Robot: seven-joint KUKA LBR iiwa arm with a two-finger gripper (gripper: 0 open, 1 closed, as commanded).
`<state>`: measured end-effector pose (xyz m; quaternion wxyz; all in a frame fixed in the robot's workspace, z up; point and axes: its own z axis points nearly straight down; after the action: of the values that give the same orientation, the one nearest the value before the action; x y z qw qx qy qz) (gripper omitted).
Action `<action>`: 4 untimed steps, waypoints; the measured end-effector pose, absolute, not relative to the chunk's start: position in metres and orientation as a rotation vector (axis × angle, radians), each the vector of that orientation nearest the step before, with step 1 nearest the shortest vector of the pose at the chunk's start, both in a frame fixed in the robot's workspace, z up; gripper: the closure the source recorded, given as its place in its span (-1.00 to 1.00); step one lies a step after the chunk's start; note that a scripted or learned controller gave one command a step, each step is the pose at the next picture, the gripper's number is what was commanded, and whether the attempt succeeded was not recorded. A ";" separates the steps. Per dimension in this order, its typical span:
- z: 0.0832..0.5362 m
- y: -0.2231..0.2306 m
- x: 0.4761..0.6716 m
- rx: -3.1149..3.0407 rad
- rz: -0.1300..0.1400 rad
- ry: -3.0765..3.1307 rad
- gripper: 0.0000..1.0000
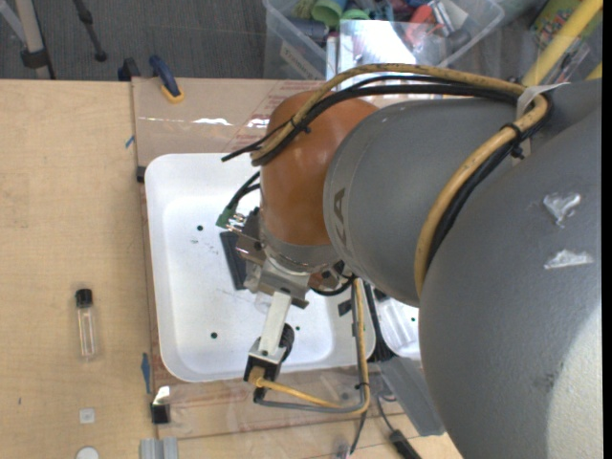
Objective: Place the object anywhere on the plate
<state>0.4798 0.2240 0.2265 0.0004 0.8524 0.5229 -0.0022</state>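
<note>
My gripper hangs low over the middle of the left white bin, below the orange band of the wrist. The big grey arm covers the right half of the view and hides whatever lies under it. A small green-edged piece shows at the gripper's upper left, and I cannot tell what it is. The visible bin floor carries a few tiny dark specks. Nothing shows in the gripper's grasp from here.
A small glass vial lies on the wooden bench left of the bin. A blue clamp sits at the bin's far corner. A clear box of toys stands behind. A sliver of the right bin shows under the arm.
</note>
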 end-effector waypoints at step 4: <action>0.160 0.224 0.571 2.315 -0.005 2.124 1.00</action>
<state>0.5714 0.2235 0.1596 0.0002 0.7368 0.6761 -0.0016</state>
